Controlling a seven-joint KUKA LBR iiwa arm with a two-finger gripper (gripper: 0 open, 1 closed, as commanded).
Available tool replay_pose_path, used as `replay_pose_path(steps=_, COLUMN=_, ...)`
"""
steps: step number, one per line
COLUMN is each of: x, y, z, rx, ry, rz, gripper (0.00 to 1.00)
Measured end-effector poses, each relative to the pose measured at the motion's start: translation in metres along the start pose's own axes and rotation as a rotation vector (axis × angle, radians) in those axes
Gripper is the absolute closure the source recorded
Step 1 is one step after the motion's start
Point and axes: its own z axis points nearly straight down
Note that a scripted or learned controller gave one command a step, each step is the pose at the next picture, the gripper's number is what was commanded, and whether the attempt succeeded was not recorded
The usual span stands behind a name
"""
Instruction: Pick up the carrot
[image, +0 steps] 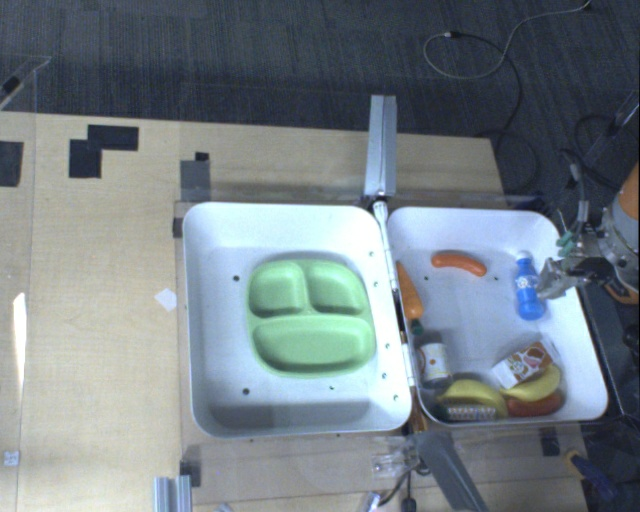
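Here, carrot (408, 291) lengthwise along divider wall, leafy end nearest, jaws' state unclear

1. A single fixed camera looks down from above at a slant onto the tabletop (90, 300).
2. It is far enough off to take in both white bins (200, 330), side by side.
3. Dark carpet (250, 50) lies toward 12 o'clock.

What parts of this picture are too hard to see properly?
- Gripper: camera view, too blurry and small to tell open from shut.
- Carrot: lies along the right bin's left wall; its lower end is unclear beside the small jar.
- Small carton: label too small to read.
- Arm: cut off by the right edge.
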Motion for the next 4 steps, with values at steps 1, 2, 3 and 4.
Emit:
replay_pose_path(steps=1, x=-0.015, y=-0.006, z=0.151, rx=0.001, ry=0.001, rz=0.092, gripper=1.0)
replay_pose_path(steps=2, x=-0.025, y=0.082, z=0.05, rx=0.0, ry=-0.001, rz=0.427, gripper=1.0)
replay_pose_path(steps=3, x=0.06, y=0.091, z=0.117, rx=0.005, ry=-0.001, rz=0.665, gripper=1.0)
replay_pose_path(steps=4, x=0.066, y=0.036, z=0.144, rx=0.005, ry=0.0, rz=0.687, gripper=1.0)
